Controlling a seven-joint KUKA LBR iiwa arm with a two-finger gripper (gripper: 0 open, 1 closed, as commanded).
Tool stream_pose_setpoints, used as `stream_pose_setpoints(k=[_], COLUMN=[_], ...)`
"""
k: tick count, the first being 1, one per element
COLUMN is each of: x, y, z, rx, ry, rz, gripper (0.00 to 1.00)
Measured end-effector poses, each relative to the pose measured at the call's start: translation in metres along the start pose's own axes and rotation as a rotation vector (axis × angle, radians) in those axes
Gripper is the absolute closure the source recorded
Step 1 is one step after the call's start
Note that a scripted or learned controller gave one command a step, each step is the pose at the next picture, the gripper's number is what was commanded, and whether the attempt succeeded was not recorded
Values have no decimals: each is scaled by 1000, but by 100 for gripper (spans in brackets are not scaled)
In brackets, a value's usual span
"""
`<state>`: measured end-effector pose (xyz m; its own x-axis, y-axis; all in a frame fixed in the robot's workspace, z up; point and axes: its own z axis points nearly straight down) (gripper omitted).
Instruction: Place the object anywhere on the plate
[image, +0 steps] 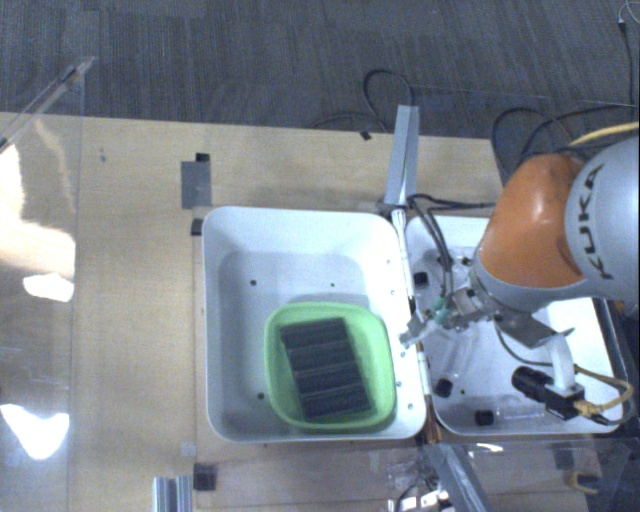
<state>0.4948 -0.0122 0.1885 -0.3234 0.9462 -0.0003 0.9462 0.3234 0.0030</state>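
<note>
Plate: green, lower centre, dark ridged block lying on it
Arm: right of frame, over right bin
Jaws: cannot tell
Advice: confirm a grasp before crossing to the plate

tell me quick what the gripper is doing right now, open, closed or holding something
Gripper: over the right bin, near the divide between the bins; cannot be told.

Wooden bench bears two white bins.
</note>
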Motion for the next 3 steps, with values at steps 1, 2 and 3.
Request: stream_pose_setpoints(k=[1,2,3], x=[0,-1,-1], y=[2,5,7], z=[-11,-22,-33], rx=[-6,-12,-17], ry=[-1,-3,-4], rz=[-1,-3,-5], gripper=[100,100,100])
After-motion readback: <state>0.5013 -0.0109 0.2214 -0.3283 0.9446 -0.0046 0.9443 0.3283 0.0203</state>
